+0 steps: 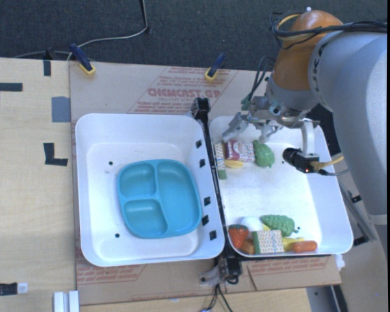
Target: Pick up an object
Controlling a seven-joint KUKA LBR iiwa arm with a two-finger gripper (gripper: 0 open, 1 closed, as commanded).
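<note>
My gripper (249, 130) hangs over the far left part of the right bin (325, 203), its two fingers spread apart and nothing between them. Just below it lie a small striped box (237, 151), a green pear-shaped toy (264, 155) and a yellow piece (233, 164). Along the near wall of the same bin sits a cluster of toy food: a green leafy piece (277, 223), a checkered box (270, 241), an orange-red carrot (303, 246) and a red piece (238, 234).
The left bin (94, 174) holds a blue divided plate (159, 197). A black divider with clips (205, 168) runs between the two bins. The grey arm (351, 77) fills the upper right.
</note>
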